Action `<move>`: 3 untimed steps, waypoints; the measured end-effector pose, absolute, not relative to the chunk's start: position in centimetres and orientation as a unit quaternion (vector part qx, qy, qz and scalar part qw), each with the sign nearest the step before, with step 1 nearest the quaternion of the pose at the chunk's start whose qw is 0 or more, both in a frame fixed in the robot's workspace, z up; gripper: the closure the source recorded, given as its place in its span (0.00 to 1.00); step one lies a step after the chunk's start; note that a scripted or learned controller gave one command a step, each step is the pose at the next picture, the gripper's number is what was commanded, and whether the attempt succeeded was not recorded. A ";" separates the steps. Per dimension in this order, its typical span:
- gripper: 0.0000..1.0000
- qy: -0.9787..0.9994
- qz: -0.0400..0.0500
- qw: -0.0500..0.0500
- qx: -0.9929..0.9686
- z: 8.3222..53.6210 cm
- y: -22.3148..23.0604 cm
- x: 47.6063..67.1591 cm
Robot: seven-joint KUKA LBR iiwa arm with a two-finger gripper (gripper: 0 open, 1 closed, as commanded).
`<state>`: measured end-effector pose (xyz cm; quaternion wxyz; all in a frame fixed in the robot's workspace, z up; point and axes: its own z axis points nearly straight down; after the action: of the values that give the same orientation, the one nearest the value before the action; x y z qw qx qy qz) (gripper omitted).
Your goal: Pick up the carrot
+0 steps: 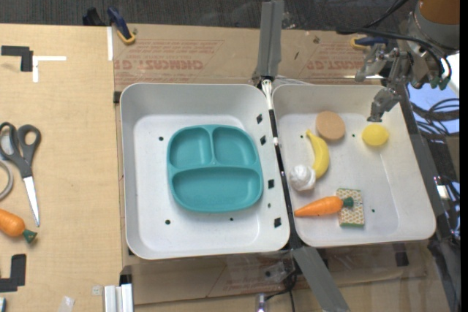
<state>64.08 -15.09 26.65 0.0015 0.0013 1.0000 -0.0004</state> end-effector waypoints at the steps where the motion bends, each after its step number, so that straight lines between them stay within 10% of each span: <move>1: 0.00 1.000 0.000 0.000 -0.008 19.2 -8.4 62.8; 2: 0.00 1.000 0.000 0.002 0.009 9.3 -10.4 65.7; 3: 0.00 0.999 0.000 0.002 0.054 10.0 -10.7 57.3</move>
<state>57.32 -10.73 9.98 0.0015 0.0545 0.9985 0.0001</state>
